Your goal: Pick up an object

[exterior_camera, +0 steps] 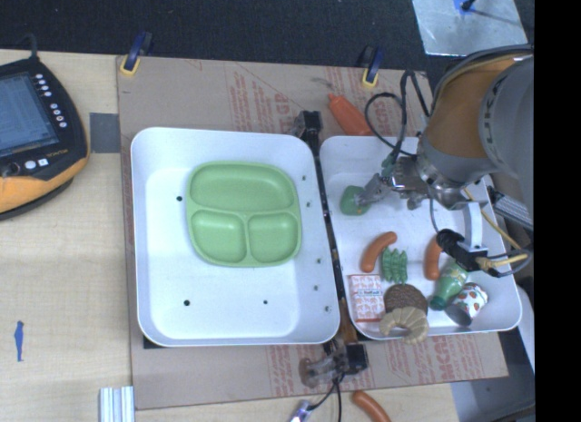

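Note:
My gripper (368,195) is low in the upper left part of the right bin (508,320), reaching in from the right. A small round green object (351,200) lies right at its tip, touching or nearly touching it. Several toy foods lie further down the same bin: an orange sausage (379,250), a green leafy piece (394,265), a second orange piece (433,258), a green bottle (448,286), a small can (468,303), a brown round patty (405,298), a tan croissant (405,321) and a red-and-white packet (365,297).
The left bin (154,257) holds a green divided plate (243,212). An orange carrot (348,115) lies on the cardboard behind the right bin, and another orange piece (372,405) in front. A teach pendant (32,134) rests at far left.

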Tool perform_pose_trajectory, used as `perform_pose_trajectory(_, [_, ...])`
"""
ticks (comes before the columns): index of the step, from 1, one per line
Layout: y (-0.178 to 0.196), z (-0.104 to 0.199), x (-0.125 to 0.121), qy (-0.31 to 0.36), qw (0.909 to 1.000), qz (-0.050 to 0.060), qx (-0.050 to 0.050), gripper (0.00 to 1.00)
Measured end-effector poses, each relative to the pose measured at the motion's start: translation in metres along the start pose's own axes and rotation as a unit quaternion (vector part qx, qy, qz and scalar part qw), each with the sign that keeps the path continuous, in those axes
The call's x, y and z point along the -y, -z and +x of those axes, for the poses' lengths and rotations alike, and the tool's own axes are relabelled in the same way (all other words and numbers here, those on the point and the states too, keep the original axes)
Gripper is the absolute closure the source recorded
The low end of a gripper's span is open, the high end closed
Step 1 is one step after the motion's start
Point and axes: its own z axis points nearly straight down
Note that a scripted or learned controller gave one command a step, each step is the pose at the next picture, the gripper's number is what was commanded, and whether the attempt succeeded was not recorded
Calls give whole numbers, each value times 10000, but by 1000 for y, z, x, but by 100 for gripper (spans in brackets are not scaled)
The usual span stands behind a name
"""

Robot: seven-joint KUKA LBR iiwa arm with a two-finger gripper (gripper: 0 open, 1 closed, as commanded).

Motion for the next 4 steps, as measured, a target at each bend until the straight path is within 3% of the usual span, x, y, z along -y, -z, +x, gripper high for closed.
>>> perform_pose_trajectory(1, [-26,13,61,14,9999,101,-19,0])
perform_pose_trajectory(2, [-25,-14,41,-4,10000,89,-20,0])
perform_pose_trajectory(3, [-26,4,49,15,9999,103,-21,0])
perform_pose_trajectory(4, [-26,-18,52,1,10000,90,-19,0])
